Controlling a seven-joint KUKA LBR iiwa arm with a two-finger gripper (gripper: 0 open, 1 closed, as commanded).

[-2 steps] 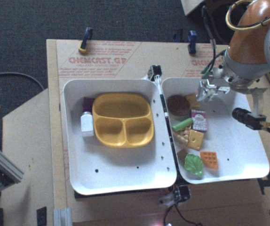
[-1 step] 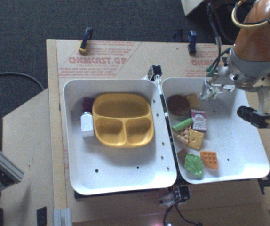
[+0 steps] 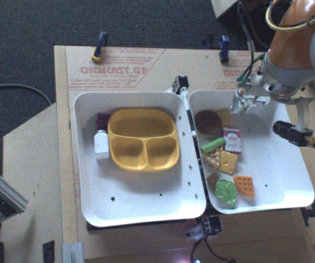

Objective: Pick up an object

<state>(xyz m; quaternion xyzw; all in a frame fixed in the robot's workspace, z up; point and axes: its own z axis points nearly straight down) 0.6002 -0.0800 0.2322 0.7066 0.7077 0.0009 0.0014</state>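
The right bin holds several small toy foods. A brown round cookie lies at its back left, with a green pod and a small maroon box just in front of it. Closer to the front lie a yellow cheese wedge, an orange waffle, a green leaf and a dark brown piece. My gripper hangs over the back of this bin, right of the cookie and behind the maroon box. I see nothing in it.
The left bin holds a yellow divided plate, a white bottle and a purple item at the plate's left. A black part of the arm juts over the right bin's right side. Clamps stand at the board's back edge.
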